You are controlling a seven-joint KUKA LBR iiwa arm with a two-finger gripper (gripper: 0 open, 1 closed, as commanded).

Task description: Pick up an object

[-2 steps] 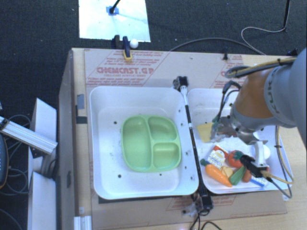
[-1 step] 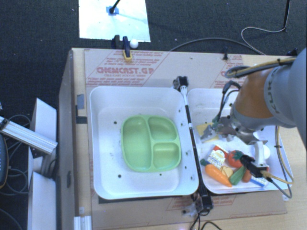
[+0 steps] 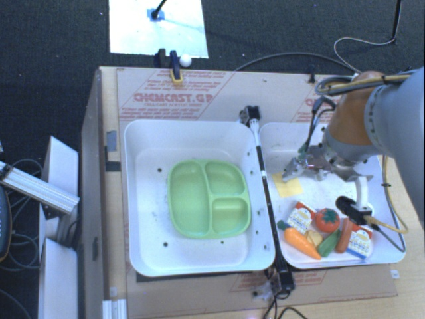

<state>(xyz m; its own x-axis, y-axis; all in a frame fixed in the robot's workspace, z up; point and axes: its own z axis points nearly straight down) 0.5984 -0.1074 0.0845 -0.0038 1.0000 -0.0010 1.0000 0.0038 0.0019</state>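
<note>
- End effector (image 3: 293, 170) hangs low in the right bin (image 3: 279, 138), just above the yellow cheese slice (image 3: 288, 189); whether its fingers are spread or pressed together I cannot tell, as the wrist blurs them.
- Toys crowd the bin's near wall: carrot (image 3: 300, 242), tomato (image 3: 327, 219), cartons (image 3: 360, 242).
- Cheese slice lies apart, probably the easiest target.
- Left bin (image 3: 133, 178) holds a green tray (image 3: 208, 198); the far-left floor of the right bin offers room.

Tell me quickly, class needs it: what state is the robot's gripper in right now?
Gripper: above the right bin, beside the yellow cheese slice; open or shut cannot be told, and nothing is seen held.
</note>
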